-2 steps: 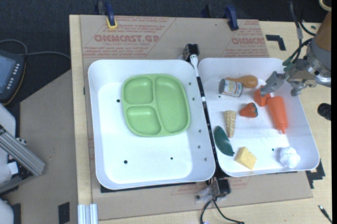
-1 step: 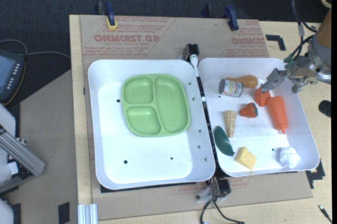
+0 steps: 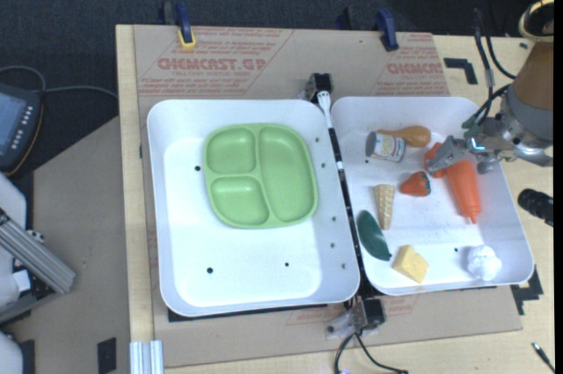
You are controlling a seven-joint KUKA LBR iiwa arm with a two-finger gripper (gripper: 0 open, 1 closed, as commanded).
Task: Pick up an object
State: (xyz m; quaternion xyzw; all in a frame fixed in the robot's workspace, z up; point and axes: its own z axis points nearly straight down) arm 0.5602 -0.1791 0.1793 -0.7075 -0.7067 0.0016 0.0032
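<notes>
Grey two-finger gripper (image 3: 450, 152) sits low at the top end of the orange plastic carrot (image 3: 464, 187) — finger state cannot be determined.

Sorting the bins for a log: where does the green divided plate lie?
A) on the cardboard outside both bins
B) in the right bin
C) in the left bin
C: the plate lies flat inside the left bin, apart from the food items in the right bin.

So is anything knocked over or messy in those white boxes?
Only one thing: the small metal can with a white label lies on its side in the right shallow white bin, against the orange squash-shaped toy. Nothing looks spilled or broken.
</notes>
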